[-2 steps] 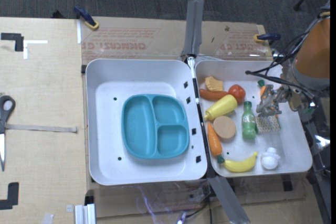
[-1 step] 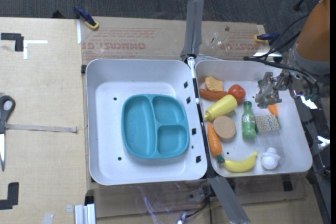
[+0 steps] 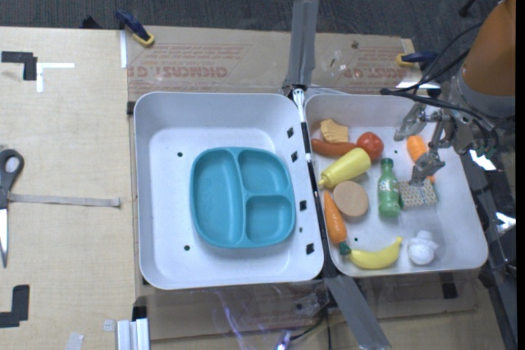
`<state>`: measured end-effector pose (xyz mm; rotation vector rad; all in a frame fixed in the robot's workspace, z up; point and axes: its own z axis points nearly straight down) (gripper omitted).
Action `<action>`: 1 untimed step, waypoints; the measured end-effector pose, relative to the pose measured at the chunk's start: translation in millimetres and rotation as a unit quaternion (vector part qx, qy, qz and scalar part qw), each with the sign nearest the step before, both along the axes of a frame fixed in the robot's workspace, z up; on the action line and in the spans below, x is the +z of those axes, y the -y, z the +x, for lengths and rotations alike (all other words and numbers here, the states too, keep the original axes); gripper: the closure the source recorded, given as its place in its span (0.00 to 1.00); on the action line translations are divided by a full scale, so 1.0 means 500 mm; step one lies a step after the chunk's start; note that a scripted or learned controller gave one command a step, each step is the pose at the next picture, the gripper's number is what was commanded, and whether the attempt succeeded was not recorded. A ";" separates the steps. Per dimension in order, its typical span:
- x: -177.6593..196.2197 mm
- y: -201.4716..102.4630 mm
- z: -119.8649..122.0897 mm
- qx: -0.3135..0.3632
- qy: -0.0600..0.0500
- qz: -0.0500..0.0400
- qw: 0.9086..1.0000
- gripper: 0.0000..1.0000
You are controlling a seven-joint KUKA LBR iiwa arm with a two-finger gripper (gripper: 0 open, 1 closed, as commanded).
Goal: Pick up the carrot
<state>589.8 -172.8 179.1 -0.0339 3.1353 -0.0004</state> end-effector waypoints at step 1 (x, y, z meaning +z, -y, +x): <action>-0.158 0.099 0.061 -0.098 0.002 0.000 0.995 0.00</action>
